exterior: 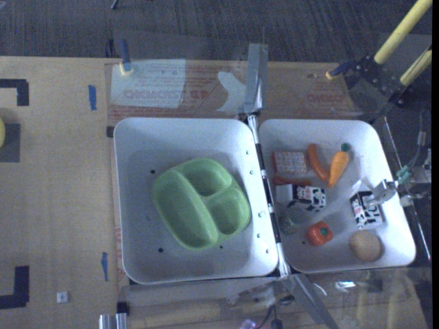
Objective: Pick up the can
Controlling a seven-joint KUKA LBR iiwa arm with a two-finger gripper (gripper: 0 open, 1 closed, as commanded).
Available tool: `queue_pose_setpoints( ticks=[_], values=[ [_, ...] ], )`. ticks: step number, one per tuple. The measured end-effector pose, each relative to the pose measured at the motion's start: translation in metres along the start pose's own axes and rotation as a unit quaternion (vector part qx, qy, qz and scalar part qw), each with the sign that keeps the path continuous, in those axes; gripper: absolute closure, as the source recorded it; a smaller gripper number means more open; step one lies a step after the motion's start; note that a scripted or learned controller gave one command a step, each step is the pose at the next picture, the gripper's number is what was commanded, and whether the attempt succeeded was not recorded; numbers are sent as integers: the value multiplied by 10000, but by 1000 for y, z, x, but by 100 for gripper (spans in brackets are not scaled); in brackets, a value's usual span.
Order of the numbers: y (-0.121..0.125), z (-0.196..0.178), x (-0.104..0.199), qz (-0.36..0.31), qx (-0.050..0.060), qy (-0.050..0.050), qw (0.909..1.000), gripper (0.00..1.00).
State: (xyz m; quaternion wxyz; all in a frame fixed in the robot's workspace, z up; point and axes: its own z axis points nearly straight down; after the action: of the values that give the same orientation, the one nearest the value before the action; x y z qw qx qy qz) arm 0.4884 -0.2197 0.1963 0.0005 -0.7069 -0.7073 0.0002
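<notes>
- The can (pixel 291 219), a dull grey shape that is hard to make out, lies in the lower left part of the right bin (pixel 391 153), just left of a red tomato (pixel 319 234) and below a cow-patterned carton (pixel 309 196).
- The gripper (pixel 383 192) sits at that bin's right side, well apart from the can; how far open it is cannot be told.
- The left bin (pixel 137 184) holds a green divided plate (pixel 200 202).
- Both bins rest on a tan bench (pixel 55 204); dark carpet (pixel 206 12) fills the top of the frame.
</notes>
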Motion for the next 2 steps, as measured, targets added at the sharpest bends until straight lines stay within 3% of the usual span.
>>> queue_pose_setpoints(
  ticks=[1, 2],
  values=[
    [-8, -20, -4, -288, -19, -11, 9996, 0],
    [-8, -75, -4, -277, -16, -11, 9996, 0]
  ],
)
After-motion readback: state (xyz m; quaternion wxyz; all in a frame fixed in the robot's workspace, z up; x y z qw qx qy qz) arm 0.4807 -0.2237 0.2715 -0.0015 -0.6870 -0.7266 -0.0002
